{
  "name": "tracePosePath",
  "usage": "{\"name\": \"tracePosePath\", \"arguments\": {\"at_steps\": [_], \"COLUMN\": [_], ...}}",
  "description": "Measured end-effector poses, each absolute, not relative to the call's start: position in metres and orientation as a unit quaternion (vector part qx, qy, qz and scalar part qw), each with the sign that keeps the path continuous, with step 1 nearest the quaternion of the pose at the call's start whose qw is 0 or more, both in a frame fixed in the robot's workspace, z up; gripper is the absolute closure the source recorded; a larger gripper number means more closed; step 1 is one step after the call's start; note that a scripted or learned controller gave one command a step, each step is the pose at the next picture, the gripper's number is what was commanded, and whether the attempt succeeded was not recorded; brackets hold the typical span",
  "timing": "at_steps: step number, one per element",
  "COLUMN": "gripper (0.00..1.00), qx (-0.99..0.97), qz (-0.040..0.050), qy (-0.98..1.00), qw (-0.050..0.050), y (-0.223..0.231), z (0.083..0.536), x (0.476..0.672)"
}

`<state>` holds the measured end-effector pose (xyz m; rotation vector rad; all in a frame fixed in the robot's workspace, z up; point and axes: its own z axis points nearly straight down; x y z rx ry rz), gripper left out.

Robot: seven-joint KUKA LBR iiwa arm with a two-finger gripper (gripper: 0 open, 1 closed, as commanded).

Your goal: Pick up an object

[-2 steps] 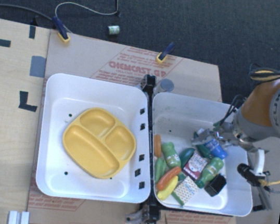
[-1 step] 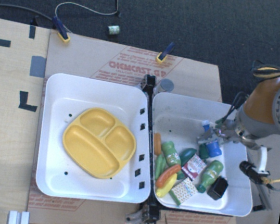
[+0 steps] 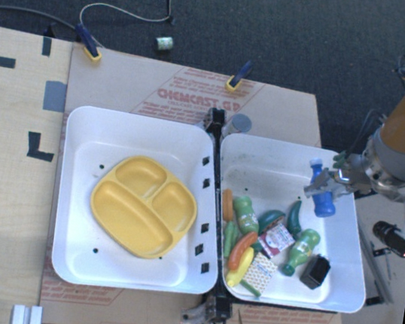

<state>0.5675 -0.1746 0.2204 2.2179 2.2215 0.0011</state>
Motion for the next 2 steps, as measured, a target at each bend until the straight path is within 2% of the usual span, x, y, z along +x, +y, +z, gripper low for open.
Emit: {"name": "tracePosePath", "arguments": {"at_steps": [1, 2], "gripper": [1.00, 1.00], "qx": [0.707, 0.706], "qz": [-0.0003, -0.0002], "qy": [0.708, 0.708], "qw": [0.000, -0.001], "y": [-0.117, -0.042], "z": [0.237, 0.253], "x": [0.494, 0.484]}}
